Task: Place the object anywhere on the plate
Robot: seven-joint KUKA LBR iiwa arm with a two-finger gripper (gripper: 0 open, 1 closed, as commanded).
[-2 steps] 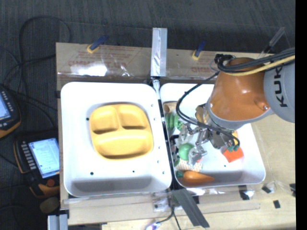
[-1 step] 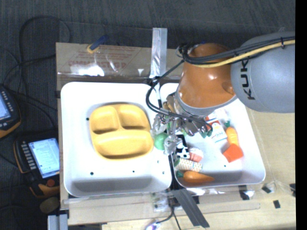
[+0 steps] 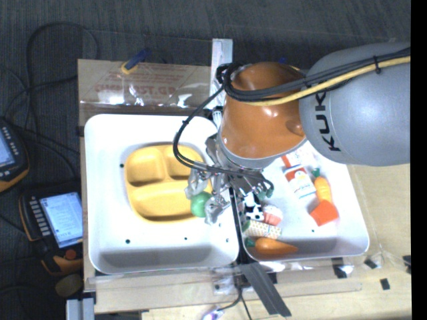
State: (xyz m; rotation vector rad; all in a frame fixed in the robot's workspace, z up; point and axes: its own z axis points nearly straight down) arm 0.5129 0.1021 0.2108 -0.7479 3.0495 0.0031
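Observation:
A yellow plate (image 3: 155, 179) with compartments lies in the left white bin (image 3: 110, 239). My gripper (image 3: 205, 202) hangs over the plate's right rim, close to the wall between the bins. A small green round object (image 3: 198, 205) sits between its fingers, at the plate's right edge, and the gripper is shut on it. The arm's orange band and grey wrist cover the back of the right bin and the plate's far right corner.
The right bin (image 3: 353, 235) holds a white carton with a red label (image 3: 298, 180), a small carrot (image 3: 322, 187), a red-orange block (image 3: 324, 213), a black-and-white toy (image 3: 252, 209), a patterned piece (image 3: 261, 230) and another carrot (image 3: 273, 246). Black cables loop beside the wrist.

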